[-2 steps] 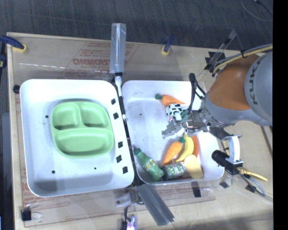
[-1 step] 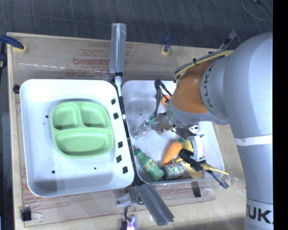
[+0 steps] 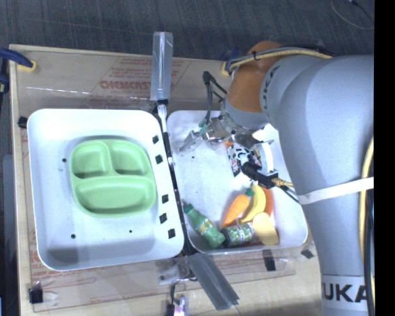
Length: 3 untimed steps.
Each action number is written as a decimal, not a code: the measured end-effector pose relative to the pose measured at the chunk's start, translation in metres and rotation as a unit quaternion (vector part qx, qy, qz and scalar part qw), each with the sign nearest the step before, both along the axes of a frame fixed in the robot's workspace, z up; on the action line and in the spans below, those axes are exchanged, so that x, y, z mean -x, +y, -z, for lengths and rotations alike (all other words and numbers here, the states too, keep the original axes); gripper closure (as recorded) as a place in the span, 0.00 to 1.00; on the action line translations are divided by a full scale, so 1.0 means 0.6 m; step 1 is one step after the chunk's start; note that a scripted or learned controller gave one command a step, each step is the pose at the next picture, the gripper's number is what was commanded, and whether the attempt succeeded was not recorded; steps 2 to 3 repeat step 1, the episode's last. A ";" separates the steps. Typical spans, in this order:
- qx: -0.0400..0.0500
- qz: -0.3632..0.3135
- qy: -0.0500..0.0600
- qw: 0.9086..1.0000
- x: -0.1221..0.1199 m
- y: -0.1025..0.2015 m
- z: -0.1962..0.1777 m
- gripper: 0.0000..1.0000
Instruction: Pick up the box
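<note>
The box (image 3: pixel 241 158) is a small carton with black and white print. It lies in the right bin (image 3: pixel 204 183), towards the bin's back right, and the arm's wrist partly covers it. My gripper (image 3: pixel 199 135) is low in the back left part of the same bin, just left of the box. I see nothing held in it.
A carrot (image 3: pixel 235 207), a banana (image 3: pixel 255 199), a green bottle (image 3: pixel 203 226), a dark can (image 3: pixel 240 234) and a yellow item (image 3: pixel 265 228) crowd the right bin's front. A green divided plate (image 3: pixel 112 176) lies in the left bin (image 3: pixel 46 242). The arm's grey body (image 3: pixel 322 130) overhangs the right side.
</note>
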State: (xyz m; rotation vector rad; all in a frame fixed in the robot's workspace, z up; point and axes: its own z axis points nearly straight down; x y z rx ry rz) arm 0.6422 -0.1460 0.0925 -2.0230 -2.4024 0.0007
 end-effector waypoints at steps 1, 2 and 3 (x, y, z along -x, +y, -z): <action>0.000 -0.004 0.001 1.000 -0.001 0.002 -0.017 1.00; 0.000 -0.004 0.001 1.000 -0.001 0.002 -0.017 1.00; 0.000 -0.004 0.001 1.000 -0.001 0.002 -0.017 1.00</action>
